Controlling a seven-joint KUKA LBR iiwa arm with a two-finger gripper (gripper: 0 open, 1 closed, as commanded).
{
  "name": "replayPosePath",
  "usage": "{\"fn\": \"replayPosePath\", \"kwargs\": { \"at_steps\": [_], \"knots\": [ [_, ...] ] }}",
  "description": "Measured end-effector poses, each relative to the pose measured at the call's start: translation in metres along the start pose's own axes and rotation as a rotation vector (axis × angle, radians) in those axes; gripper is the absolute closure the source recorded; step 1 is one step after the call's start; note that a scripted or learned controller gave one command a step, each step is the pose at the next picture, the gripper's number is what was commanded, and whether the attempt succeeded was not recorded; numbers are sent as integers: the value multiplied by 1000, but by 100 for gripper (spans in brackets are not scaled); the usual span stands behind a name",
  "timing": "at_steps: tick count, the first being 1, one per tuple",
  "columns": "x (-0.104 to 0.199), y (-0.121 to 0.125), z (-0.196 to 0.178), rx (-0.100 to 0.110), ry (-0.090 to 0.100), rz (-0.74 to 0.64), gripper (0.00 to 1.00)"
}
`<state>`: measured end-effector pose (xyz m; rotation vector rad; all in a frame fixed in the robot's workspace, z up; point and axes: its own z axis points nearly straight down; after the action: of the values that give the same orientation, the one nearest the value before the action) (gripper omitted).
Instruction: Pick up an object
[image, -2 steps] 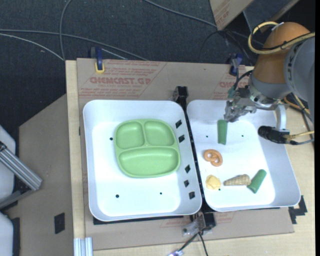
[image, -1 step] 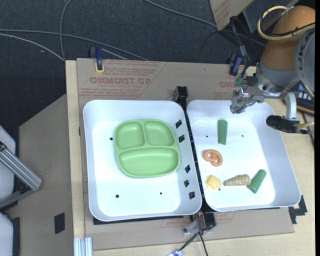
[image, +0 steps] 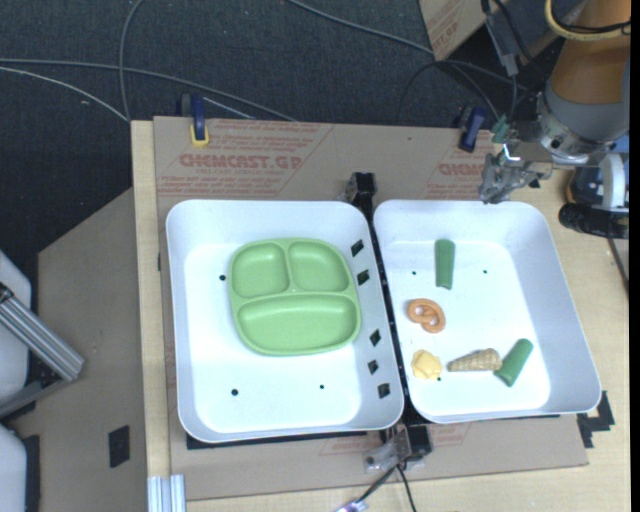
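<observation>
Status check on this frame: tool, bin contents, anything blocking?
Tool above right bin's far rim, holding nothing. Pretzel and green cylinder lie loose. Nothing in the way.

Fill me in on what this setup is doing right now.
A grey arm with an orange band reaches in from the right, its gripper above the far rim of the right bin, with nothing between its fingers. That bin holds a green cylinder, a pretzel, a yellow piece, a cone and another green piece. The left bin holds a green divided plate.
</observation>
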<state>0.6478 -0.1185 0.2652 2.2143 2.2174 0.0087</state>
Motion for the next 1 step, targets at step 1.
{"fn": "replayPosePath", "kwargs": {
  "at_steps": [1],
  "knots": [
    [45, -3, -1, 10, 4, -4, 100]
  ]
}}
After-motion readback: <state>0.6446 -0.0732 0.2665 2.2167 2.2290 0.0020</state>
